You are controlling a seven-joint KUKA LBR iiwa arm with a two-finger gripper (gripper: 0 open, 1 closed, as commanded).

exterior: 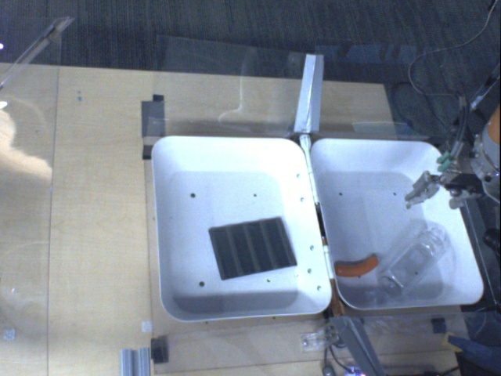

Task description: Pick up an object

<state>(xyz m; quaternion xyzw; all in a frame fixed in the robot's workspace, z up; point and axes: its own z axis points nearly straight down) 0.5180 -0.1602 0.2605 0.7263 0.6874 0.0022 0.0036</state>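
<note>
In the left bin [168, 171] a dark ribbed rectangular tray [252, 247] lies flat near the front. The right bin [368, 151] holds an orange sausage-shaped object [356, 267] at its front left corner and a clear plastic bottle [413, 258] lying on its side beside it. My gripper [437, 192] hangs over the right bin's right side, above and behind the bottle, fingers spread apart with nothing between them.
A metal bar [308, 94] runs back from the seam between the bins. Cables [446, 61] hang at the back right. A clear sheet covers the wooden bench [78, 210] to the left.
</note>
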